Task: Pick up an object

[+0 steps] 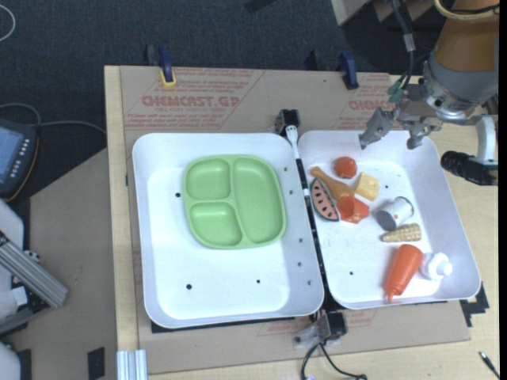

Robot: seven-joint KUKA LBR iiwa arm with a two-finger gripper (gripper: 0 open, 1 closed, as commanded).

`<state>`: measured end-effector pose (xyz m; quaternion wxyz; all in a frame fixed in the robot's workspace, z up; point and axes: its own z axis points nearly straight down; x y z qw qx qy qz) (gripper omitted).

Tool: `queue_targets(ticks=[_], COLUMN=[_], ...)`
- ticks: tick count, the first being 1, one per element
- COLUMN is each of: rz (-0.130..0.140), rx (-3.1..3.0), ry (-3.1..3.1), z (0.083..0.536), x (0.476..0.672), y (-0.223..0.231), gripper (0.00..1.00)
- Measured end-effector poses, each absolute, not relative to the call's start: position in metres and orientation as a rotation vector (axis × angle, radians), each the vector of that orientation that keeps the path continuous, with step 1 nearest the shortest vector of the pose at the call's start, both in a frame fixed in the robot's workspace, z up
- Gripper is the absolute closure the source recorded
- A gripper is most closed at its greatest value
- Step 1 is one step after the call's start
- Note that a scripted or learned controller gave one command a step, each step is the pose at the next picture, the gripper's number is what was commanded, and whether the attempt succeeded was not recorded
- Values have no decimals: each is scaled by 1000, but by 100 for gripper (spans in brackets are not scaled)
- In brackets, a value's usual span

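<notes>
The claw (pixel 394 132) hung spread wide over the far edge of the right bin (pixel 455 212), its two fingers well apart and nothing between them. The arm (pixel 466 30) came in from the right, its orange band above the wrist, with the wrist turned so the fingers pointed down and slightly toward the bin's middle.

No object had been picked yet. The nearest candidate, a small red tomato (pixel 344 166), lay just below and to the left of the claw, with a yellow cheese wedge (pixel 367 186) just beyond it. Further from the claw sat a watermelon slice (pixel 323 199), a grey-and-white cup (pixel 394 210), a corn cob (pixel 401 233), an orange carrot (pixel 402 269) and a small white bottle (pixel 436 267) at the bin's near end.

The likely trouble was crowding: the tomato, the cheese wedge and the watermelon slice lay close together, so a descending finger might land on a neighbour and push things aside rather than straddle one. The round tomato would probably roll away from a closing finger. Starting so near the far rim, a finger might also strike the bin wall.

The green divided plate (pixel 235 200) lay in the left bin (pixel 158 236), well away from the claw.
</notes>
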<state>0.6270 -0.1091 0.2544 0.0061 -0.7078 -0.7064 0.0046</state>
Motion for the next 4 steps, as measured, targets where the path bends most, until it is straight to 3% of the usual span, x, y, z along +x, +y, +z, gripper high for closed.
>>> queue_targets(ticks=[1, 4], rz=[1, 3], rx=[-2220, -2220], ry=[-2221, -2221], z=[263, 95], x=[629, 623], y=[-109, -96], gripper=[0, 0])
